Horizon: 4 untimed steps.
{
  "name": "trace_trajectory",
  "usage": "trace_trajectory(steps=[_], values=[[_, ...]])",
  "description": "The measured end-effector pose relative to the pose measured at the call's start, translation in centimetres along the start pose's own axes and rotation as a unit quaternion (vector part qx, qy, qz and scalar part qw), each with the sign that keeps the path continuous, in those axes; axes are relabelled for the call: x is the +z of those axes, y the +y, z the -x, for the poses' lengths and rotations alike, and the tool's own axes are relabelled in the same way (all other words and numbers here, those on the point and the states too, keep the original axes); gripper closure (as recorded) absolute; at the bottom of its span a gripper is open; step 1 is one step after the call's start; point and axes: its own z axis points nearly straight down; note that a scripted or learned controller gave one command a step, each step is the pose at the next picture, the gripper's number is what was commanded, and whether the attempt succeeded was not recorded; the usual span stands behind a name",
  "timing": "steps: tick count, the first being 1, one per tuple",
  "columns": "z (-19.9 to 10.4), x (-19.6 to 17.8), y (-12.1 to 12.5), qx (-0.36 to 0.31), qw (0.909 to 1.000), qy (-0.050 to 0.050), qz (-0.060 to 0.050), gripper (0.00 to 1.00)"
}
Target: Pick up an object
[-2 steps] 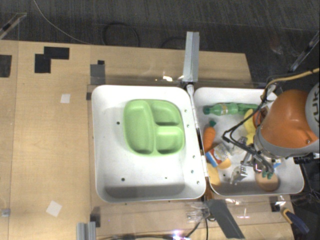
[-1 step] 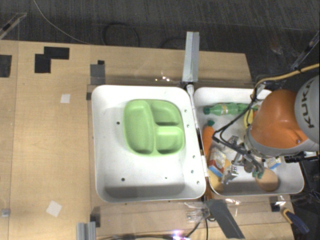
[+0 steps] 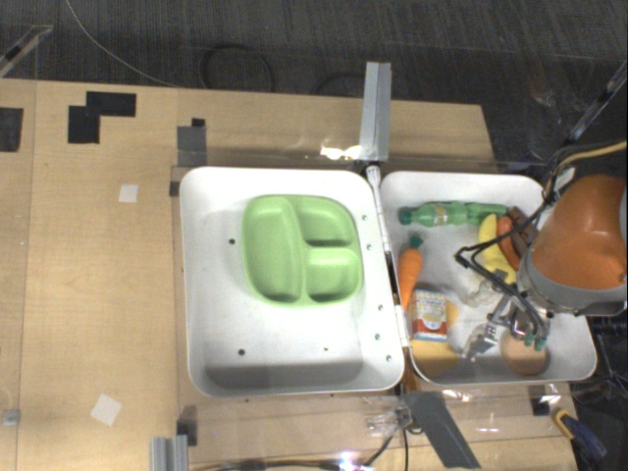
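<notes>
Camera view shows the left bin (image 3: 211, 292) with a green tray (image 3: 299, 248). The right bin (image 3: 579, 356) is crowded: green bottle (image 3: 446, 214), carrot (image 3: 408, 275), small pouch (image 3: 430, 317). The gripper (image 3: 488, 337) hangs low beside the pouch, probably about to grab. Its grip cannot be told. Walls sit close, so little room.

1. The two shallow white plastic bins (image 3: 206, 292) looked smooth and faintly glossy.
2. The green compartmented plastic tray (image 3: 299, 248) appeared matt.
3. The pale wooden bench top (image 3: 88, 292) showed a flat, dull grain.
4. The orange band (image 3: 586, 229) on the arm shone glossy.
5. The grey metal post (image 3: 376, 111) looked brushed.
</notes>
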Motion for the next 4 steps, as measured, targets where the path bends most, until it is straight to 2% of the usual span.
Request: trace_trajectory(steps=[1, 2, 3, 4], values=[[-1.6, 0.5, 5.5, 0.059, 0.9982, -0.008, 0.003, 0.00], [-1.3, -1.6, 3.7, -0.219, 0.9756, -0.002, 0.000, 0.00], [2.5, -1.3, -1.8, -0.214, 0.9769, -0.001, 0.000, 0.00], [8.4, 0.7, 5.2, -0.199, 0.9799, -0.006, 0.001, 0.00]])
